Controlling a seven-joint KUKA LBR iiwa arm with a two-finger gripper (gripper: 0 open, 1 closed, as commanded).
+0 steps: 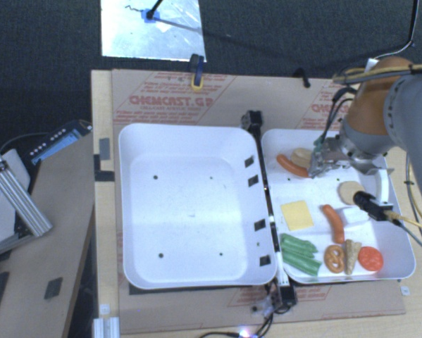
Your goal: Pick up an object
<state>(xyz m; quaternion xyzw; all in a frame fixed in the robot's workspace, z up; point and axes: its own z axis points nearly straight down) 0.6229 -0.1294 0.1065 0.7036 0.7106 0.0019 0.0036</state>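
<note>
We lower our gripper (316, 162) over the sausage (292, 164) at ten o'clock in the right bin (401, 255), because it lies there alone. We cannot tell if it grips yet.

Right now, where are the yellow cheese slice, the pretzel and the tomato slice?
Yellow cheese slice (297, 215): camera view, middle of its flat face.
Pretzel (333, 258): camera view, centre of its twisted loops.
Tomato slice (370, 259): camera view, middle of its red round face.
</note>
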